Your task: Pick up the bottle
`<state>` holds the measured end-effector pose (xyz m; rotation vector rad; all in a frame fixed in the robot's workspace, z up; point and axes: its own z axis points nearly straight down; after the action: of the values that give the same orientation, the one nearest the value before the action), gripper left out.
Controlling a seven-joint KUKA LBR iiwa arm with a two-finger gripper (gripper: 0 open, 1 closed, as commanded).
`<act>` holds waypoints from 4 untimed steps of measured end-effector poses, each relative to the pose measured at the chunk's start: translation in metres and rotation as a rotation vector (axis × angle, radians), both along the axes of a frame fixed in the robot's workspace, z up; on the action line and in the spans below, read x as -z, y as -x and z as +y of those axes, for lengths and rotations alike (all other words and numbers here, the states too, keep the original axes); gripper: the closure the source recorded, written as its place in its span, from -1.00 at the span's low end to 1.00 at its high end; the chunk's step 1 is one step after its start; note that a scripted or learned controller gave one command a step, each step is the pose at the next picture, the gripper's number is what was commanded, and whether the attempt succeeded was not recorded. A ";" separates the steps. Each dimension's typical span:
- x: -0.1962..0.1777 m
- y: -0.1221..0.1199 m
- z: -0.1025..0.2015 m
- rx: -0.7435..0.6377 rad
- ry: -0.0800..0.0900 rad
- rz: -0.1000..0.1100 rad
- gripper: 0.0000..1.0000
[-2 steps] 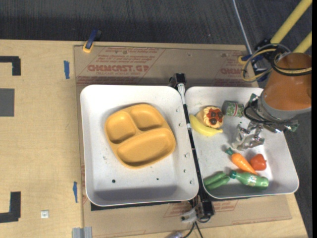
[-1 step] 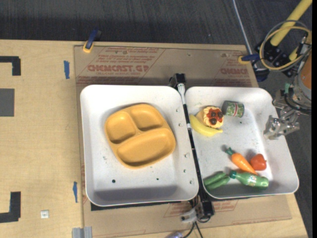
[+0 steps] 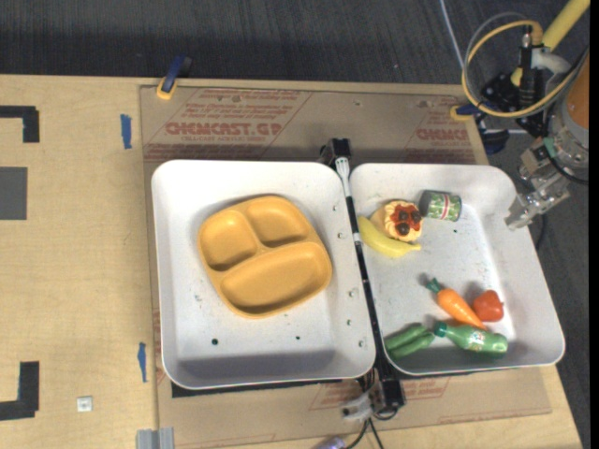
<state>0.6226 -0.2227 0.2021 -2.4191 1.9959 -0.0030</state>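
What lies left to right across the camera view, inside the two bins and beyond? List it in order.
Yellow divided plate → banana → carrot → red pepper → tool, at the right bin's far right rim. The bottle overlaps the carrot's span, so I leave it out.

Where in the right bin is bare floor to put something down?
The right bin has bare floor in its middle, between the banana and the carrot, and near the gripper. The near edge is crowded: green bottle, tomato, cucumber.
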 end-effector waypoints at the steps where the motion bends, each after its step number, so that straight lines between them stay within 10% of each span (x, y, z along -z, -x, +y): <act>1: -0.011 -0.001 0.001 0.006 -0.003 -0.005 1.00; 2: 0.024 -0.042 0.043 -0.242 0.000 0.000 1.00; 4: -0.038 -0.046 0.010 -0.388 -0.002 -0.004 1.00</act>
<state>0.6682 -0.2123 0.2398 -2.7546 1.4901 -0.0045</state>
